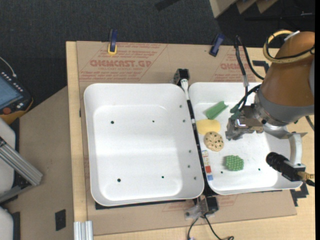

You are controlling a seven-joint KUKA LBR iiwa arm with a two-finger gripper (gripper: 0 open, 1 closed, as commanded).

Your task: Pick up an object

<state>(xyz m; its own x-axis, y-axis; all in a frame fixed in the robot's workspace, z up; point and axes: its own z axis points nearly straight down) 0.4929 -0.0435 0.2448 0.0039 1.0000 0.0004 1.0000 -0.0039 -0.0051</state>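
**benchwatcher:** Object pickup question. Going left to right: the left bin (100, 149) has nothing loose in it as far as I can see, just small dark dots on its floor. All the candidates sit in the right bin (260, 176), bunched near the divider. The gripper (234, 129) hangs just right of them, low over the bin floor. Which one would you go for?

**iiwa_tinkerer:** Can you see what the claw is doing?

**benchwatcher:** Honestly no. It's a dark lump under the wrist, and I can't tell if it's spread or pinched. Nothing visibly sits in it.

**iiwa_tinkerer:** Then I'd treat it as holding nothing. What's the count?

**benchwatcher:** Four items, one of each: a yellow block (207, 126), a speckled cookie (214, 141) touching it just below, a green flat piece (216, 109) further back, and a green bumpy round thing (233, 162) nearer the front, apart from the rest. Two bins, one arm.

**iiwa_tinkerer:** My guess is the bumpy green one is the easiest, since it has free space all around. The block and cookie touch, so a closing grip could shove one into the other. Whichever you pick, centre over it, come straight down, and stay off the divider wall.
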